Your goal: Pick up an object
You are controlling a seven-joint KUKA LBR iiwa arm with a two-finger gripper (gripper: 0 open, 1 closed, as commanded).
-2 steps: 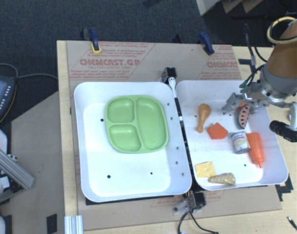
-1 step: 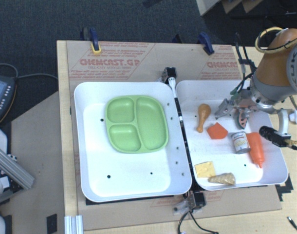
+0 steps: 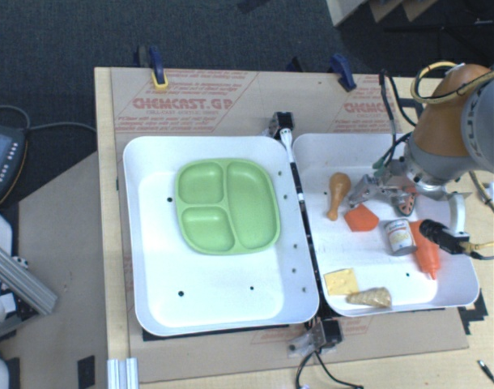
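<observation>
Currently end effector (image 3: 382, 191) sits low in the right bin (image 3: 344, 148), over the orange block (image 3: 361, 219) — can't tell its grip state, nothing visibly held. Drumstick (image 3: 338, 193) just left, can (image 3: 399, 237) and carrot (image 3: 426, 250) right — clutter limits approach. Green tray (image 3: 228, 206) sits apart in the left bin (image 3: 150, 241).
</observation>
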